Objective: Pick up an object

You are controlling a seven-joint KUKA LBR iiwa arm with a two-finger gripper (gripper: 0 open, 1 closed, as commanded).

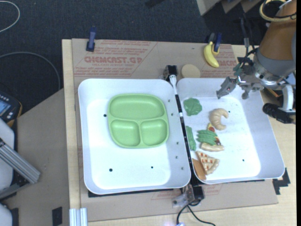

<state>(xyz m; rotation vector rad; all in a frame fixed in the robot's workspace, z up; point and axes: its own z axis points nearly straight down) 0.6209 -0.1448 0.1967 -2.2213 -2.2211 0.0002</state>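
Note:
My gripper hangs over the far end of the right bin, its two fingers spread open with nothing between them. Just below it and to the left lies a tan croissant. A green lettuce leaf rests near the bin's far left corner. Further toward the front are a green leafy piece, a pale bun and a waffle wedge. A thin green strip lies along the bin's left wall.
The left bin holds a green divided plate. Beyond the bins, a yellow banana and a round tan disc sit on the bench board. Blue clamps grip the far edge.

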